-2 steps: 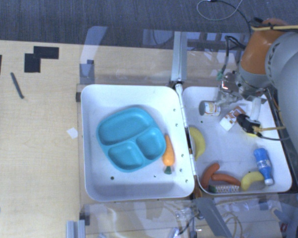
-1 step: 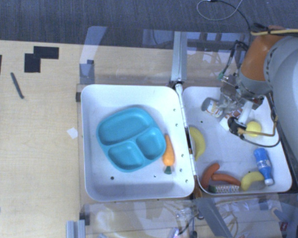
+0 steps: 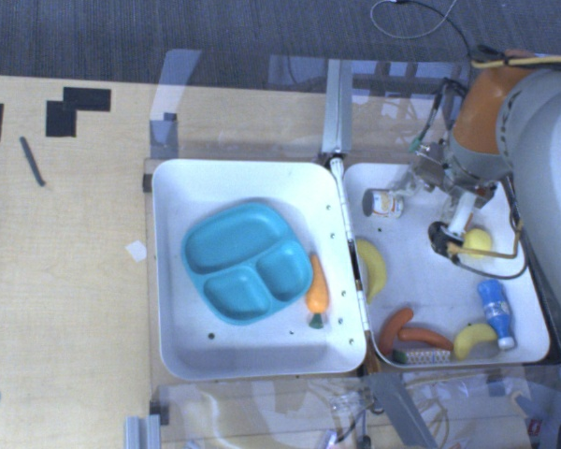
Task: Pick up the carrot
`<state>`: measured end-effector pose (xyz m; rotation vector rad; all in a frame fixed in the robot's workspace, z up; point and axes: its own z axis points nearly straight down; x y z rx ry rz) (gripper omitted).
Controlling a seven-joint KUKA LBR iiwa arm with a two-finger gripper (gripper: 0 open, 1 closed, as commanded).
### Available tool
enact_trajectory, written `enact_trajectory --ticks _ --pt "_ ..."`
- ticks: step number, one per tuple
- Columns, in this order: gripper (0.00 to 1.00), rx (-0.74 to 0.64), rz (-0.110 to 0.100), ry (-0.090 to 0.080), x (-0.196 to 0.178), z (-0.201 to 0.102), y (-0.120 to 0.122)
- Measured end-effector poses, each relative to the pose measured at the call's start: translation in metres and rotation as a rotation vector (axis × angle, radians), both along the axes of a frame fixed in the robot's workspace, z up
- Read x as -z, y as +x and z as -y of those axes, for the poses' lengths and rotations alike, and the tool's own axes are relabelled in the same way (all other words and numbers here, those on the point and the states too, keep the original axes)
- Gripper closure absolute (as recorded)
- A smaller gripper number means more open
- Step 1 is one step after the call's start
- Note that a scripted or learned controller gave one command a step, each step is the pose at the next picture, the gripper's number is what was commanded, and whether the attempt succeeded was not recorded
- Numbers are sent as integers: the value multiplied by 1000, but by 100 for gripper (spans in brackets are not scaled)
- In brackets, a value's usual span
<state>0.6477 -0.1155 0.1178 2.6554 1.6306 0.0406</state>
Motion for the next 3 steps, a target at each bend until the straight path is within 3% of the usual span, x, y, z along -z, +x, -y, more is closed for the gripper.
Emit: enact_trajectory --ticks 1,2,3 --pt "100 -2 4 5 -12 -3 2" --pt "100 -157 -30 5 25 26 23" --pt "100 266 -26 16 29 -16 -18"
